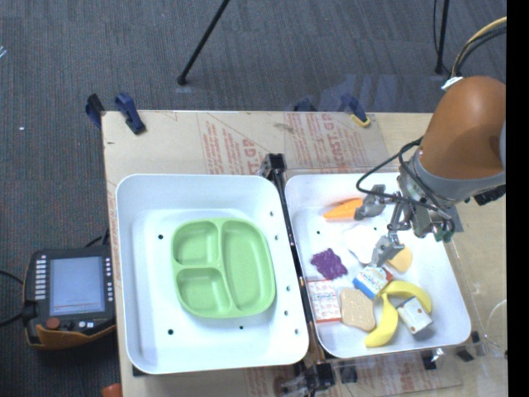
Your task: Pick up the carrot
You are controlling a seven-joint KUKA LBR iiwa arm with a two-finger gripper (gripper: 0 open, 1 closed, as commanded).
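Note:
The orange carrot (342, 211) lies in the upper left part of the right bin (307, 190), pointing left to right. My gripper (378, 227) hangs over the same bin just right of the carrot. It is open. One finger (369, 204) sits at the carrot's right end and the other finger (388, 247) is lower, near a yellow cheese piece (402, 260). Nothing is between the fingers. The arm's orange band (468, 131) rises to the right.
Around the gripper the right bin holds purple grapes (329, 263), a blue-white carton (372, 281), a bread slice (358, 310), a banana (397, 308), a grey block (416, 318) and a red-white packet (323, 299). The left bin (136, 222) holds a green divided plate (223, 267).

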